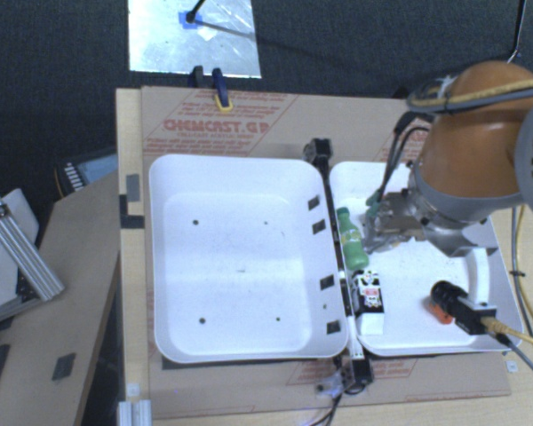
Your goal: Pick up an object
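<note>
Gripper [384, 225] low in right bin [407, 282] beside green bottle [351, 238]; nothing lifted yet, and you cannot tell if it has clamped

The gripper [384, 223] hangs over the right bin [407, 328], just beside a green bottle [350, 238]; a small box [369, 295] lies nearby.

Passage is unobstructed across the left bin [240, 264]; the right bin's [407, 282] left side is blocked by a bottle [351, 238] and box [369, 295].
</note>
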Robot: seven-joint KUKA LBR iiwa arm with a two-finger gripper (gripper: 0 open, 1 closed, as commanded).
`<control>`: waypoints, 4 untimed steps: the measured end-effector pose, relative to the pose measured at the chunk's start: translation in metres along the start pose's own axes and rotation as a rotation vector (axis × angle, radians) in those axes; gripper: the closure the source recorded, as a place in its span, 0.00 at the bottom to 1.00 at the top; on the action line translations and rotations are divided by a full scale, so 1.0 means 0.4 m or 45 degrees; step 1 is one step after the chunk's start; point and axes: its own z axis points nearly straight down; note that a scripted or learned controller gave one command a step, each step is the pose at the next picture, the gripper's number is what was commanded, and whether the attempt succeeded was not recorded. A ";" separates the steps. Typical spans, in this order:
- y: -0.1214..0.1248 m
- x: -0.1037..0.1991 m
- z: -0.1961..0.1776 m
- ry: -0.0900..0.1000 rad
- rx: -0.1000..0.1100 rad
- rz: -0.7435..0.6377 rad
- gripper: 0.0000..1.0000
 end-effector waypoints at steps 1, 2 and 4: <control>0.078 0.081 -0.209 0.002 -0.013 0.000 1.00; -0.002 0.196 -0.209 0.002 0.001 -0.001 1.00; 0.001 0.094 -0.347 0.001 -0.003 0.001 1.00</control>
